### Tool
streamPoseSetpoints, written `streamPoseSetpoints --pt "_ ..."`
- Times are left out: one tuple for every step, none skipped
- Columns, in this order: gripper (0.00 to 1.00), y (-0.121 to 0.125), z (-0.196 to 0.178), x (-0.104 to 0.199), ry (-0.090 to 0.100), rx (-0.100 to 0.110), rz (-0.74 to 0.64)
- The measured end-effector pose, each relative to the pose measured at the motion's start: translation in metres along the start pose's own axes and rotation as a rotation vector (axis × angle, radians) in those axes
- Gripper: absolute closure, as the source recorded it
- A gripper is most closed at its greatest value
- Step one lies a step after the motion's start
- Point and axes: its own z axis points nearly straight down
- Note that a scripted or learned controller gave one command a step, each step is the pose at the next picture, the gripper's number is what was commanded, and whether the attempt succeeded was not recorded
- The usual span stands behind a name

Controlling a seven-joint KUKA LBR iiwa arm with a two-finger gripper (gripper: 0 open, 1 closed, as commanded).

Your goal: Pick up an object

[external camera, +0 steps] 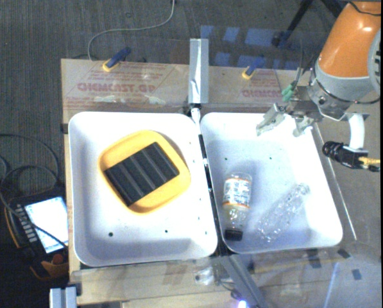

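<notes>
My gripper (285, 122) hangs over the far right corner of the right bin (276, 147), fingers spread open with nothing between them. Nearer the front of that bin lies a small clear bottle with a white and orange label and a black cap (235, 204), its cap toward the front edge. A crumpled clear plastic bottle (282, 213) lies to its right, on a slant. In the left bin (88, 140) a yellow pad holding a black ribbed block (144, 170) rests in the middle.
A metal divider post (197, 69) stands at the back between the two bins. Brown cardboard (133, 85) lies behind them with yellow clamps on it. A tablet and cables (37, 220) sit on the floor at left.
</notes>
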Motion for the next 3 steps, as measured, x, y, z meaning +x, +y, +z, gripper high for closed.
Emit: streamPoseSetpoints --pt "0.00 -0.040 0.094 0.047 0.001 0.001 -0.144" --pt "0.00 -0.046 0.186 0.014 -0.002 -0.016 -0.209" --pt "0.00 -0.017 0.093 0.040 0.000 -0.002 -0.183"
